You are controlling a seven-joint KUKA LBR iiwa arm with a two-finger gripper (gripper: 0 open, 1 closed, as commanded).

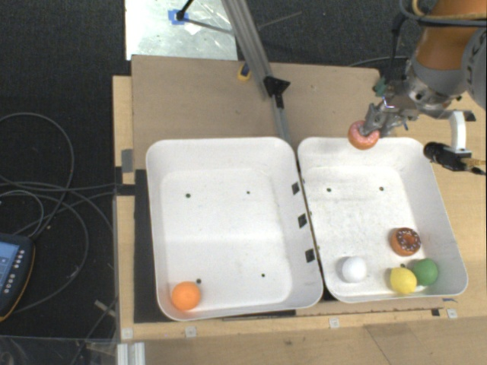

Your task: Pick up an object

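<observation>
My gripper hangs over the far edge of the right bin, shut on a pink frosted donut that is lifted clear of the bin floor. Near the front right corner of that bin lie a brown sprinkled donut, a green ball, a yellow lemon-like fruit and a white ball. An orange ball rests in the front left corner of the left bin.
A slanted grey pole with a black clamp crosses above the far bench between the bins. Black clips sit along the seam where the bins meet. Cables and a tablet lie on the floor at left.
</observation>
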